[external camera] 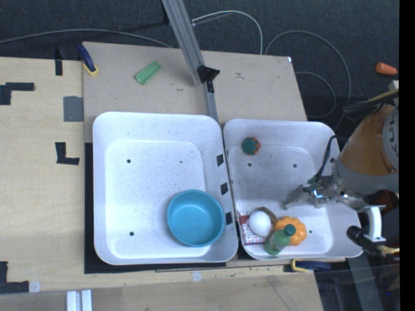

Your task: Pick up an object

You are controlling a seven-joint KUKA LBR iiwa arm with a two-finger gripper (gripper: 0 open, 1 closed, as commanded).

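In the right bin [324, 135], a white egg-shaped object [260, 223], an orange object [293, 230] and a small green bottle [278, 241] lie clustered in the near left corner. A small green and orange ball [250, 146] sits alone near the far left corner. A blue bowl [195, 218] stands in the left bin [130, 135], at its near right. My gripper [299, 197] hangs low over the right bin's middle right, just above and to the right of the cluster and apart from it. Nothing shows in its grasp.
A green block [148, 72] lies on the board behind the left bin. A slanted grey pole [188, 37] comes down to the bins' shared far edge. A blue and yellow clamp [87, 59] sits at the board's far left corner. Cables [272, 44] trail behind the right bin.
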